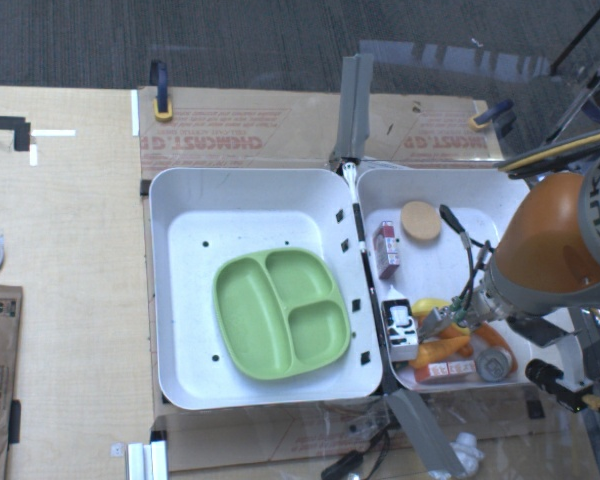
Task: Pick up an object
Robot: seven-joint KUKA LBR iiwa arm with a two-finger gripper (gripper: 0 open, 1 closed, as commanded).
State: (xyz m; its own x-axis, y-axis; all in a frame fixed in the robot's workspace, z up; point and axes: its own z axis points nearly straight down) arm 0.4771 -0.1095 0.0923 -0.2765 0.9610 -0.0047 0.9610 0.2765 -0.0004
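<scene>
Low over the right bin (500,183), the gripper (448,317), its state impossible to tell, hangs above a jumbled orange carrot toy (442,349), probably light, stiff, best pinched mid-body.

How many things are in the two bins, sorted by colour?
Green: 1, divided plate
Tan: 1, round disc
Red and white: 2, small carton, flat packet
Black and white: 1, box
Yellow: 1
Orange: 2
Grey: 1, round lid
Total: 9

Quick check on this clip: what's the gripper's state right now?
Gripper: cannot be told; it is down in the right bin over the pile of small objects.
</scene>
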